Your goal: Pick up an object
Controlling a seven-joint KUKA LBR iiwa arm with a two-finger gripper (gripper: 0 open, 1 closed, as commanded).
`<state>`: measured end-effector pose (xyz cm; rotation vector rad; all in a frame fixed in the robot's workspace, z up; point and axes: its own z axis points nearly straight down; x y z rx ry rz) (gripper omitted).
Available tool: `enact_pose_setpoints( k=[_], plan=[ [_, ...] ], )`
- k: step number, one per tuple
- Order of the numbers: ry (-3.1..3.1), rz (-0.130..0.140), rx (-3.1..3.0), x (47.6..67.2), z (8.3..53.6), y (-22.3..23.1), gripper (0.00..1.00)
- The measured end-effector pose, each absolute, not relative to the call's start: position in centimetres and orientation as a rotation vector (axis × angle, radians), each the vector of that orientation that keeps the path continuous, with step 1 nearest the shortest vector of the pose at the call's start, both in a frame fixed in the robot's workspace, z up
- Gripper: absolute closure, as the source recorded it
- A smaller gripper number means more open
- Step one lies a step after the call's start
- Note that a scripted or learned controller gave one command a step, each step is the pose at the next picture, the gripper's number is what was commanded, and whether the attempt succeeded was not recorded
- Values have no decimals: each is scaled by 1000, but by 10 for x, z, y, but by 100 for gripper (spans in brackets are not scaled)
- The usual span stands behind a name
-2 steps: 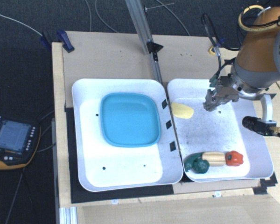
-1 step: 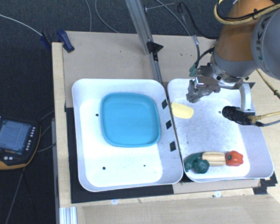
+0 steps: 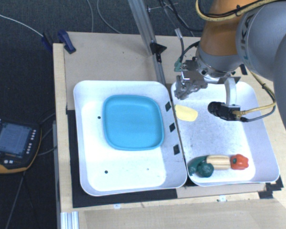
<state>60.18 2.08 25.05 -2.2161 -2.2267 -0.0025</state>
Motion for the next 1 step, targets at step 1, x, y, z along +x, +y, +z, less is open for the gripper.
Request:
enact_pose_setpoints(
  k=[1],
  plan=[
    [-2225, -1, -2219, 621, 246, 58, 100]
  ],
)
